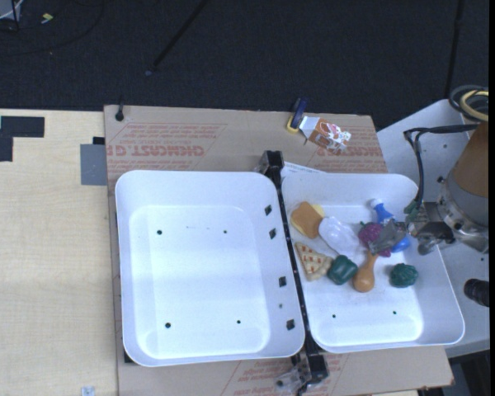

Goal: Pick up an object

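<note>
We take the purple toy [371, 234] in the right bin [433, 324] as the likeliest pick; it lies touching the blue piece [383, 214], just beside the gripper [418, 236], which sits at the bin's right rim. Whether its jaws are wide or narrow we cannot tell, and nothing shows between them, so we judge the pick not yet made: closing on something and lifting are still to do. Farther from the jaws lie a dark green ball [403, 275], an orange-brown gourd shape [365, 276], a green pepper [341, 269], a waffle piece [312, 261], a clear wrapper [337, 233] and a yellow block [307, 219]. The toys crowd together, so a clean grasp may be hard. The left bin [136, 221] lies well beyond.
</note>
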